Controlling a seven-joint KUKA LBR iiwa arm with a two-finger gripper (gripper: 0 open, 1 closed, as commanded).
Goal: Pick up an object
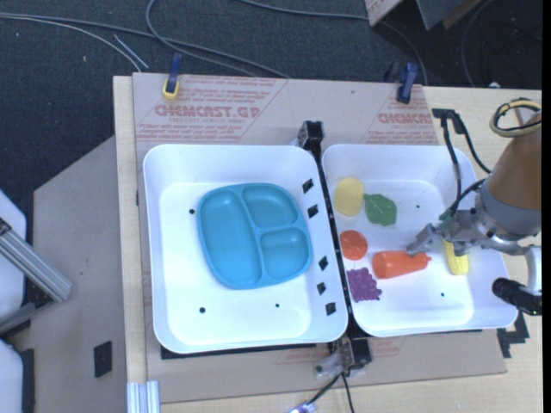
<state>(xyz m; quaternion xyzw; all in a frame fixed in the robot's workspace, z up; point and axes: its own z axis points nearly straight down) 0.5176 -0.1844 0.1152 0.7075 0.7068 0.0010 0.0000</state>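
The arm reaches into the right bin [482, 321] from the right, and its gripper [437, 237] sits low over the bin floor, between the orange toy carrot [400, 264] and a small yellow piece [457, 261] that lies just beside it. One grey finger [420, 240] slants down toward the carrot's right end; whether the pincer is spread or closed I cannot tell from this angle, and nothing shows clearly between the fingers. The step in hand looks like the approach or descent onto a target — most likely the carrot or the yellow piece, both close under the wrist. Other candidates lie to the left: a yellow lemon-like fruit [349, 195], a green leafy piece [380, 209], a round orange-red fruit [353, 245] and purple grapes [362, 285]. The left bin [172, 317] bears a blue divided plate [254, 234]. The next move calls for centring the fingers on one item, closing firmly, then lifting straight up — clear of its neighbours.
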